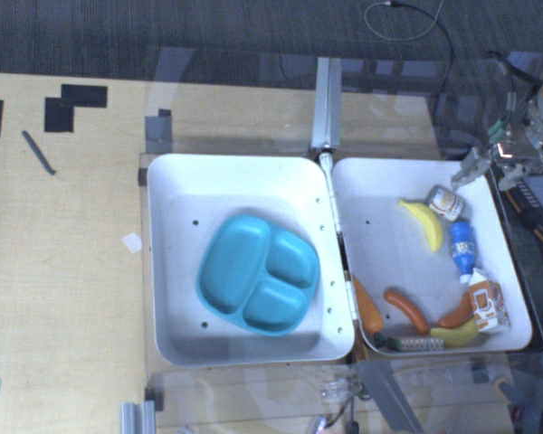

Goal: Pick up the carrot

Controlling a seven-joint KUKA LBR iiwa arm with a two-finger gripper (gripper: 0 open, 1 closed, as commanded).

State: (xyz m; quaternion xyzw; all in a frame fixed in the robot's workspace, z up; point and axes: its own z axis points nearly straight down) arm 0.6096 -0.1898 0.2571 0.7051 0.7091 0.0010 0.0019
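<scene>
The carrot [368,310] is an orange tapered piece lying along the left wall of the right bin [380,202], near its front corner. My gripper [478,164] hangs over the bin's far right corner, just beyond a small tin can [446,204], far from the carrot. Nothing shows in its grasp.
In the right bin lie a yellow banana [423,222], a blue bottle [462,247], a brown-and-white carton [487,304], a red sausage [405,307] beside the carrot, and a second banana [454,335] at the front. The left bin [176,197] holds a blue divided plate [258,272].
</scene>
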